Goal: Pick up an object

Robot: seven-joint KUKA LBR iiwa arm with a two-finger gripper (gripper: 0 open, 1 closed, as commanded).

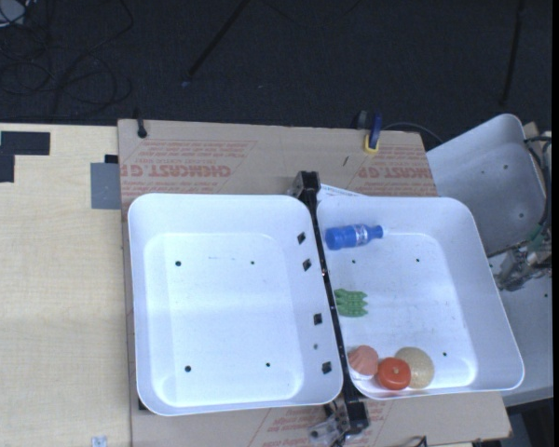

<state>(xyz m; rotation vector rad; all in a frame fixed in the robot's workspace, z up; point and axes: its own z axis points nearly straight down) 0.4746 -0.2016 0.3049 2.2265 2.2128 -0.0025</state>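
right bin (466, 250): blue bottle (353, 237), green toy (350, 303) | pincer state: cannot tell

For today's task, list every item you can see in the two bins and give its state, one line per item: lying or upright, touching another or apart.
Blue bottle: lying on its side at the right bin's far edge, apart from the rest.
Green object: lying flat near the divider, apart.
Pink round object: resting in the near corner, touching the red one.
Red round object: resting between the pink and tan ones.
Tan round object: resting against the red one.
Left bin: level.
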